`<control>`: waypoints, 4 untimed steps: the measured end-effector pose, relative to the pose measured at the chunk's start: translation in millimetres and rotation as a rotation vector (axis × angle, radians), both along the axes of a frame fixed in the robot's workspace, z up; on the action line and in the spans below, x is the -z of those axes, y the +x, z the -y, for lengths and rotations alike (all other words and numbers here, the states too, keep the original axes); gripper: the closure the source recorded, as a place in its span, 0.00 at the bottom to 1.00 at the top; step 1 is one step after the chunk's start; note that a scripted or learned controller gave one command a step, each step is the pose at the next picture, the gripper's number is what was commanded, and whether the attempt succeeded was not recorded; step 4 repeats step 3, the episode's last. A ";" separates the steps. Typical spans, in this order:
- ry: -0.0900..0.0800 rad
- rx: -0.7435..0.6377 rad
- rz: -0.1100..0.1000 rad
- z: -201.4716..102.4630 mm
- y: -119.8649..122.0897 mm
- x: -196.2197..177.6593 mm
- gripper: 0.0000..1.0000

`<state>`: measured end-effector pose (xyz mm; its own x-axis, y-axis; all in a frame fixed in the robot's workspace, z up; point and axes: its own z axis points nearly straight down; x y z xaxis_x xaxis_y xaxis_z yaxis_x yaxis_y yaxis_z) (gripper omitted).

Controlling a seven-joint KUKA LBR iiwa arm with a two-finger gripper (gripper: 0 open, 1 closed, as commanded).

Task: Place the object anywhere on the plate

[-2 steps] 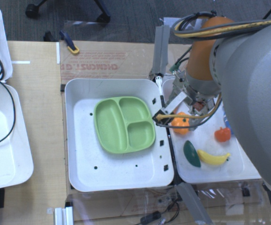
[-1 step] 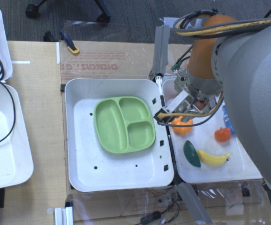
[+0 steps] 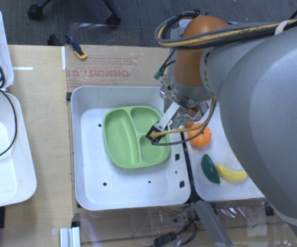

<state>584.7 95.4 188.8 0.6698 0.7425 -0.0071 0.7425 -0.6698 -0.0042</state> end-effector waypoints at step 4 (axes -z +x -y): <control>-0.003 0.000 -0.006 1.7 0.1 -6.1 0.00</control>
